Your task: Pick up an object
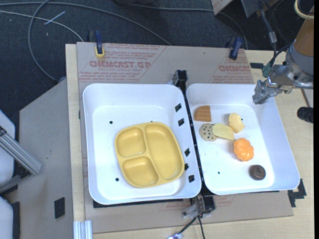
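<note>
Pre-grasp: pincer (262, 94) hovers over far-right corner of right bin (279, 133), nothing btwn its fingers.

Can't tell if it's released or clenched, too small/blurred. Candidates all lie nearer the camera than the pincer: pale yellow piece (236, 122) just below and left of it, tan square (202, 114) and spotted cookie (208, 132) further left, orange fruit (243, 149) and brown round piece (257, 172) well below. Yellow divided tray (149, 154) sits far left in left bin (94, 133). Step looks like approach; next needs a move in over one item, descent w/ fingers apart, then closing.
</note>
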`<state>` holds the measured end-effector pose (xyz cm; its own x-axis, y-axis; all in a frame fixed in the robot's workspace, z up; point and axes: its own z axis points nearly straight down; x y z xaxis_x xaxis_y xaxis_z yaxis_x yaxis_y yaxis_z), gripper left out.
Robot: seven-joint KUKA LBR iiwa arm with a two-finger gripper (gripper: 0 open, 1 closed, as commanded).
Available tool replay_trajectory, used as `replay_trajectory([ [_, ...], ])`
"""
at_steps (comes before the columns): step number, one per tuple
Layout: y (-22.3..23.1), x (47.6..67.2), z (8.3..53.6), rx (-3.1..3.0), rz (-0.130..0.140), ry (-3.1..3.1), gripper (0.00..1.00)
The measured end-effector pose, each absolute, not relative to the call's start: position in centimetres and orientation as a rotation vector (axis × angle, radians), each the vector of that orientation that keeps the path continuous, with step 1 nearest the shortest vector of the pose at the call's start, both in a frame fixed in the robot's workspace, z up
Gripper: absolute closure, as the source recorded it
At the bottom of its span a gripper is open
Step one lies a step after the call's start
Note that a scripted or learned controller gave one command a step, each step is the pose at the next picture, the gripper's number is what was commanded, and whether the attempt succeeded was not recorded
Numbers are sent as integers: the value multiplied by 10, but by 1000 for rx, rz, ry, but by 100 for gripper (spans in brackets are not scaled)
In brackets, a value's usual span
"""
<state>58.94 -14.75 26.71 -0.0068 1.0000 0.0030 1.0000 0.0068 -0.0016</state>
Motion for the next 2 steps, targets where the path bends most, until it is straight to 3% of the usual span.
replay_trajectory([
  [2,-33,608,238,-2211,0,-2225,100],
])
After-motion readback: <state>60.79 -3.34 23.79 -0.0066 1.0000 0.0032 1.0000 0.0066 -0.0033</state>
